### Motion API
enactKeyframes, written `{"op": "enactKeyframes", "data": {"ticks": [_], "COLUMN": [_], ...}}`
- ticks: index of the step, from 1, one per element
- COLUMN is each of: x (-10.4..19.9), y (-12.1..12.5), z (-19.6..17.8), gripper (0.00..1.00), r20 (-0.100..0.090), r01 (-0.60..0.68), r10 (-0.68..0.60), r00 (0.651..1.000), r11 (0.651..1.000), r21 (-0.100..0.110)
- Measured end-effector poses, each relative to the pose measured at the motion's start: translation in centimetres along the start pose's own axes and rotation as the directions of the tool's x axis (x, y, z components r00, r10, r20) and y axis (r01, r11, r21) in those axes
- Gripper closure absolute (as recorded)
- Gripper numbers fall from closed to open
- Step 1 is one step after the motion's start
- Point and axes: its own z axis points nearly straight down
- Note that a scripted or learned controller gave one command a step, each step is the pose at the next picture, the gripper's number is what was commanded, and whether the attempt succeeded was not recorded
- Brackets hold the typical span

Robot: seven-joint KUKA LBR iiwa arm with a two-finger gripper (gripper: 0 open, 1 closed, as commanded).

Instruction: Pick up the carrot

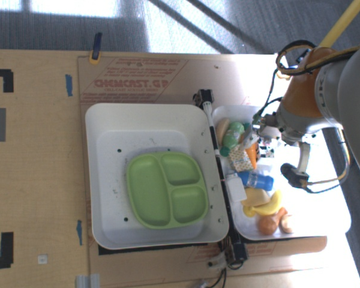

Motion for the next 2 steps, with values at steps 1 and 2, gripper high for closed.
{"op": "enactKeyframes", "data": {"ticks": [1, 2], "x": [-1.1, -1.1], "y": [2.1, 2.2], "z": [0.3, -1.0], "gripper": [0.0, 1.0], "r20": [-0.014, -0.012], "r01": [-0.344, -0.343], "r10": [0.345, 0.343], "r00": [0.939, 0.939], "r11": [0.939, 0.939], "r21": [0.024, 0.025]}}
